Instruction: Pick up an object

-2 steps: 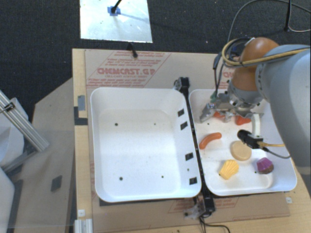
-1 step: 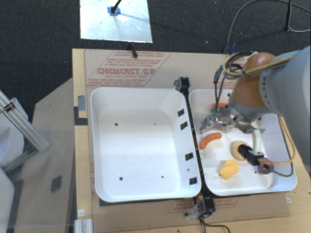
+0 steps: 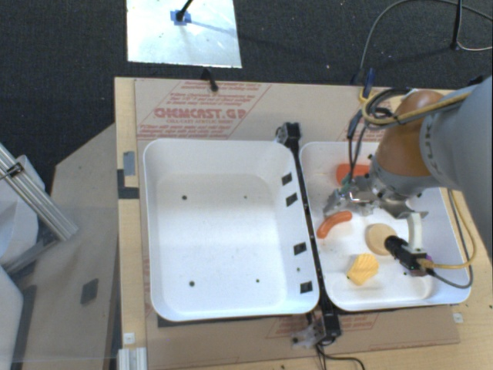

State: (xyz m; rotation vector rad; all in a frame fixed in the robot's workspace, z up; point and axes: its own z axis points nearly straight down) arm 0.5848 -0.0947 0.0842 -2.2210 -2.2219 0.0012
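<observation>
My gripper (image 3: 340, 203) hangs low over the left part of the right bin (image 3: 431, 295), reaching in from the right. Just below its tip lies a red-orange sausage-shaped piece (image 3: 333, 224), very close to it, and I cannot tell whether they touch. A tan round disc (image 3: 376, 239) lies to the right of the sausage. Nearer the front sits a yellow block (image 3: 363, 269). An orange piece (image 3: 346, 173) lies behind the gripper, partly hidden by the wrist. Nothing shows held in the gripper.
The left bin (image 3: 154, 206) stands beside the right one, and their walls meet at a divider with black clips (image 3: 302, 222). Both bins rest on a cardboard sheet (image 3: 200, 110). Cables (image 3: 370, 91) trail behind the arm at the back right.
</observation>
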